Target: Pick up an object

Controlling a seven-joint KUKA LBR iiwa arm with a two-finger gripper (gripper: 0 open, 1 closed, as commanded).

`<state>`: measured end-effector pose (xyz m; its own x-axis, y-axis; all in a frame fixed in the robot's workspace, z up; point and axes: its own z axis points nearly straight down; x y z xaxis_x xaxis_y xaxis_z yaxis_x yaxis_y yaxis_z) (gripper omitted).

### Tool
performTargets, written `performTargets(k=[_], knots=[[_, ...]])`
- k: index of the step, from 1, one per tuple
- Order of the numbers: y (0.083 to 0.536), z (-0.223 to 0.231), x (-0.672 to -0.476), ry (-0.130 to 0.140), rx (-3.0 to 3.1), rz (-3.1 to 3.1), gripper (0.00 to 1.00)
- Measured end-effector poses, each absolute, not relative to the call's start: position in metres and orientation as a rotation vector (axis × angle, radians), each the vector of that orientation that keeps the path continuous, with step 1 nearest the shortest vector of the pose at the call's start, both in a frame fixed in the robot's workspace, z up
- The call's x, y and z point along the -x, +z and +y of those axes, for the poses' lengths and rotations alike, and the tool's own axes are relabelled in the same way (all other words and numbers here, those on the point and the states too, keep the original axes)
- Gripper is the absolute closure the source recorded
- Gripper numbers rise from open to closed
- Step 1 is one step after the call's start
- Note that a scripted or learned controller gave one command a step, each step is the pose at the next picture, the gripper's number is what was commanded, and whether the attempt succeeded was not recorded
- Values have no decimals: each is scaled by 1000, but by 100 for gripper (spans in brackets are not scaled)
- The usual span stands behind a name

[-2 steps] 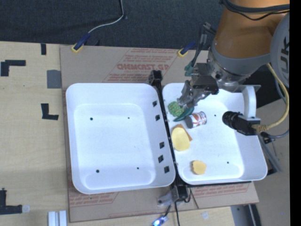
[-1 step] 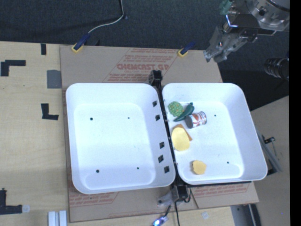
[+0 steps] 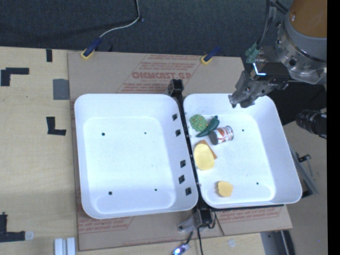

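Yellow plastic-looking stuff is the easy pick here: a rounded yellow piece [image 3: 204,157] sits in the right bin [image 3: 276,142] near the divider, with a smaller yellow lump [image 3: 224,188] near the front edge. Both look light and stiff, maybe a bit slick, so I'd pinch across the narrow sides. The little can [image 3: 225,134] and green toy [image 3: 200,122] are jumbled together, touching, hard to tell apart. The gripper [image 3: 241,101] hovers over the bin's back rim, nothing in it; can't tell if it's open or closed.
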<state>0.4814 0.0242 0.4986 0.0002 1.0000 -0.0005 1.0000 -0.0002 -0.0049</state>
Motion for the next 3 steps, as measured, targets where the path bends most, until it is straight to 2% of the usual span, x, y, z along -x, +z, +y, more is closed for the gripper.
performTargets(k=[1, 2, 3], knots=[[536, -111, -540, 2, 2239, -2213, 100], [400, -72, -480, 16, 2211, -2212, 100], [533, -78, -484, -14, 2228, -2233, 100]])
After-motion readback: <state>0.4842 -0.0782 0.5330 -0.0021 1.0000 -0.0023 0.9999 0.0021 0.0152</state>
